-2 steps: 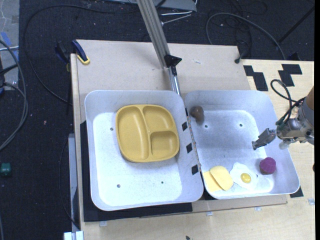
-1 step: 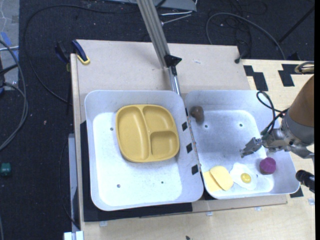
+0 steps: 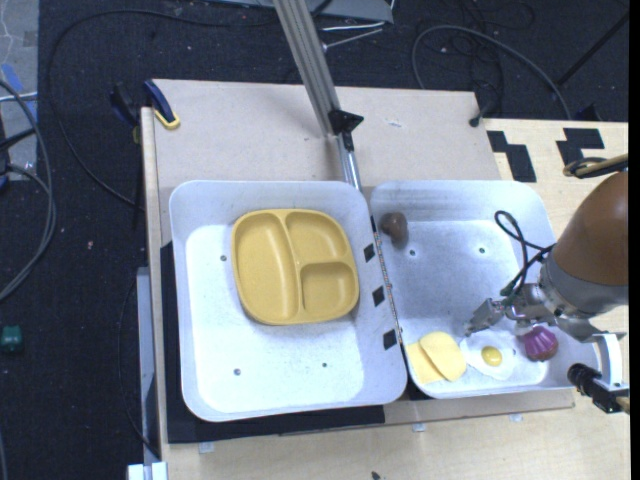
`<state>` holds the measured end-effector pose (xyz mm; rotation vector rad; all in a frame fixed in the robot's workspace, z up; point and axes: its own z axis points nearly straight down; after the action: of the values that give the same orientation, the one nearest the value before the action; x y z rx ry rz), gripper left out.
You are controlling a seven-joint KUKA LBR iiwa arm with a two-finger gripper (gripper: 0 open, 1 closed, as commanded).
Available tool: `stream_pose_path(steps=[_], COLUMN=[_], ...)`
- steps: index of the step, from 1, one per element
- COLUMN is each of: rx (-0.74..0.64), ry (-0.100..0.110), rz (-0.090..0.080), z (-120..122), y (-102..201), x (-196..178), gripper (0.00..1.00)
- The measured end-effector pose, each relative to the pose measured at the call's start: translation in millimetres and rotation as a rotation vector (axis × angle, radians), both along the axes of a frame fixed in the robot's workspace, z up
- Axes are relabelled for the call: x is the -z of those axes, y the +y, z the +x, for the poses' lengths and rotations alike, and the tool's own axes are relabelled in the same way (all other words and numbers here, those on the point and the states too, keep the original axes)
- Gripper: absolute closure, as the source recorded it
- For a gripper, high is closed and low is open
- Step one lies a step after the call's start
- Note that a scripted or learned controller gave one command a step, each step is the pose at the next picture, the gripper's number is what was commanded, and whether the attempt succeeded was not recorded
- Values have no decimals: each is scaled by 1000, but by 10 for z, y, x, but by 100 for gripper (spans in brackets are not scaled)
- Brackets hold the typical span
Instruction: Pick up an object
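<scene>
Tool: the tool sits low in the right bin, near its front, just above the fried egg; thin metal parts stick out toward the left, but whether it is open or closed cannot be told, and nothing can be seen held in it.
Arm: the grey arm comes in from the right edge, its orange band above the wrist, with a black cable looping up from the wrist over the bin floor.
Right bin: the right bin is shallow and white, and holds four small things.
Fried egg: a toy fried egg, white with a yellow yolk, lies at the front of the right bin, just under the tool.
Yellow pieces: flat pale yellow pieces lie in the front left corner of the right bin, just beside the egg.
Purple object: a small purple object lies right of the egg, close to the wrist.
Brown object: a small rounded brown object rests near the back left corner of the right bin, well apart from the tool.
Left bin: the left bin holds a yellow divided plate with three compartments, set toward the back.
Tabletop: the tan tabletop carries both bins side by side, and a slanted metal pole rises behind them.
</scene>
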<state>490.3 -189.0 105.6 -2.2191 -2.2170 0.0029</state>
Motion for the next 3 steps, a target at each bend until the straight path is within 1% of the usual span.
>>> stream_pose_path(steps=[1,2,3], rx=[0,1,-5], ry=[-6,-12,-9], rz=[-3,-6,-3], z=[8,24,34], y=[1,-12,94], x=[123,1,-523], gripper=[0,100,100])
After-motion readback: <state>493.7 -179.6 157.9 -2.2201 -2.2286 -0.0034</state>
